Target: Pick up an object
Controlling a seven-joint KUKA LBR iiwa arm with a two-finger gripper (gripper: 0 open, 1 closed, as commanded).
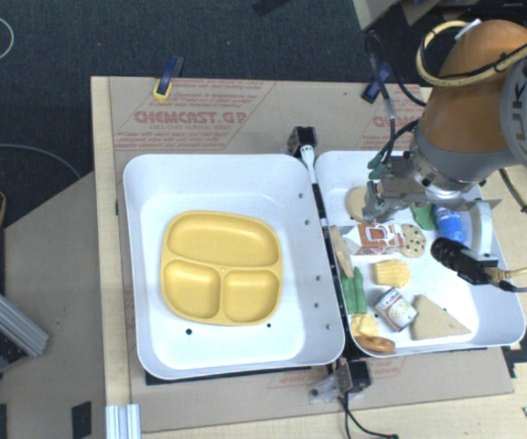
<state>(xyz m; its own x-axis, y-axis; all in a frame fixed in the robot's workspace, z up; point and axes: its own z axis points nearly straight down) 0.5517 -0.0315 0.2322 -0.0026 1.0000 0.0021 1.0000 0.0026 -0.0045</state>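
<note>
Nearest the camera, a tan wedge point(439, 319) and a small can point(394, 306) lie in the right bin point(501, 323). My gripper point(384, 201) hangs over that bin's far left part, above a red-and-white packet point(377, 237). Finger state: cannot tell. Left bin point(145, 245) holds a yellow tray point(220, 265).

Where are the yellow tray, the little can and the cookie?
Yellow tray point(220, 266), camera view, its middle ridge.
Can point(395, 308), camera view, its labelled side.
Cookie point(414, 240), camera view, its top face.
</note>
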